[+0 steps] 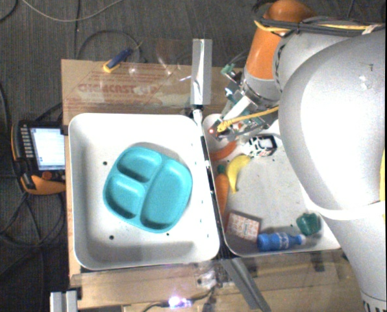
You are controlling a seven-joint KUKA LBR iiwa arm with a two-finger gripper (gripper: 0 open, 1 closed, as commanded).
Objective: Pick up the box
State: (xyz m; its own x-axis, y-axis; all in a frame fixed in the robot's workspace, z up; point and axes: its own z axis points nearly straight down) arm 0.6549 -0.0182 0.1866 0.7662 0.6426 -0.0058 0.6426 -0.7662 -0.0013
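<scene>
Two shallow white bins sit side by side on the bench, and the grey arm point(339, 109) is the largest thing in view, reaching in from the right and covering much of the right bin point(278, 181). Its orange band point(271, 41) shows at the far side, above the wrist. The left bin point(83, 174) holds a turquoise divided plate point(148, 187), tilted a little, lying in the middle of the bin floor. Beyond the bins, at the far side, a flat sheet of brown cardboard point(122, 90) lies on the bench, with a small blue and yellow tool point(117, 59) resting at its far left edge.

The gripper point(229, 125) hangs over the far left corner of the right bin, next to the wall between the two bins; whether it is open or closed cannot be made out, and nothing is seen in its grip. Just below it lies a yellow banana point(237, 171), and to the left of that an orange carrot-like piece point(221, 190) against the bin wall.

The box point(243, 226), a small flat carton with a reddish printed face, lies at the near left of the right bin, well apart from the gripper. Just to its right lies a blue bottle point(278, 241) on its side, and beyond that a small teal object point(308, 223), partly under the arm. Left of the bins, a handheld screen device point(39, 149) with orange edging rests on the floor.
</scene>
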